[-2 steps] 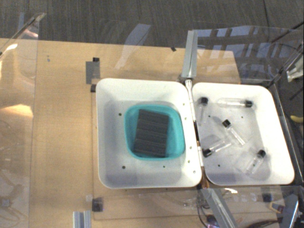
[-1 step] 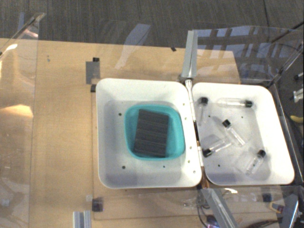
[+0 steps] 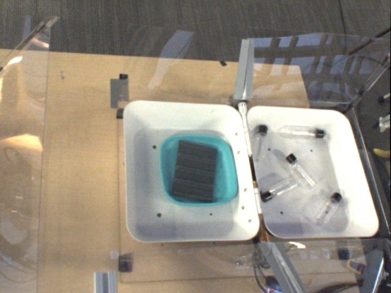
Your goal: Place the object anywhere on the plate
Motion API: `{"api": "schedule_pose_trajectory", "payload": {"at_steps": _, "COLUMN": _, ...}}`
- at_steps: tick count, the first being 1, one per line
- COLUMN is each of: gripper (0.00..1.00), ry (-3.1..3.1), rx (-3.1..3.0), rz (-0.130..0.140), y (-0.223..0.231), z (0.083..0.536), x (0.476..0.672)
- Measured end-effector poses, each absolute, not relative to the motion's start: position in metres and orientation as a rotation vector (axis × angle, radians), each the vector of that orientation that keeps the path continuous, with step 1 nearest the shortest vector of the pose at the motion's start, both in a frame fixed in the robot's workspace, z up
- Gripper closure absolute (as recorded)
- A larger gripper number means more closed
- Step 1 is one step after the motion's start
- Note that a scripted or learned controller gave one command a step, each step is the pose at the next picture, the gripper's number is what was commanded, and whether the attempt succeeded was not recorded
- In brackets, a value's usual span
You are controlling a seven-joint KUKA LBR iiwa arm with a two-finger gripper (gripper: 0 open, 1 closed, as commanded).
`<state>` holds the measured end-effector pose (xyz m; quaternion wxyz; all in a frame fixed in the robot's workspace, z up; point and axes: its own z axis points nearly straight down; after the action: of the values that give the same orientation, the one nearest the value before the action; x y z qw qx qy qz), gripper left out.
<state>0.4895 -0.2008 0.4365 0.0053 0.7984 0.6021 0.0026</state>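
A dark ribbed block [image 3: 195,171] lies on the teal plate [image 3: 228,179] in the left bin [image 3: 140,163].

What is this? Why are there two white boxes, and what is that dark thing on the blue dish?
This is a robot's workbench, seen by one camera fixed above and looking down at a slant. Two shallow white bins sit side by side on a wooden table. In the left bin lies a teal plate, and a dark grey ridged block rests on it. The robot's job was to put an object on the plate, and the block is there. The right bin holds several small clear vials with black caps, scattered loosely.
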Motion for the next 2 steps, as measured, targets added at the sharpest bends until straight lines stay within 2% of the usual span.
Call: {"api": "schedule_pose_trajectory", "payload": {"at_steps": 2, "gripper": 0.0, "ry": 1.523, "rx": 2.737, "rz": 0.012, "y": -0.1964, "z": 0.4371, "x": 0.489}}
